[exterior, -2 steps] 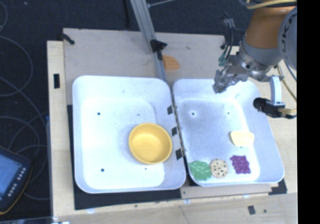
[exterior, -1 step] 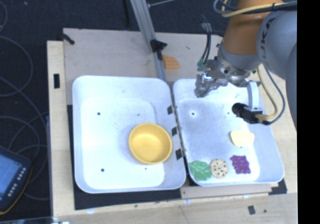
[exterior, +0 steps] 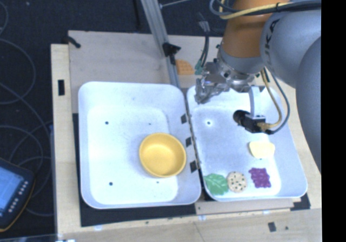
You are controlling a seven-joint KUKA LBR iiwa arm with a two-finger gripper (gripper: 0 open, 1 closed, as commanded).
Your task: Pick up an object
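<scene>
In the camera view, we see the gripper (exterior: 205, 92) hanging over the far left corner of the right bin (exterior: 294, 181); we cannot tell how it is set, since the wrist hides it. Nothing shows in its hold. The candidates lie at the near edge of that bin: a green piece (exterior: 216, 182), a speckled cookie (exterior: 236, 181), a purple piece (exterior: 260, 177), and a pale yellow piece (exterior: 261, 149) a little farther. We judge them light, flat and small, likely stiff toy food, so we would pinch across the narrow sides from above. The yellow bowl (exterior: 162, 154) sits in the left bin (exterior: 97, 127); we judge it light but wide and smooth, best taken by its rim.
</scene>
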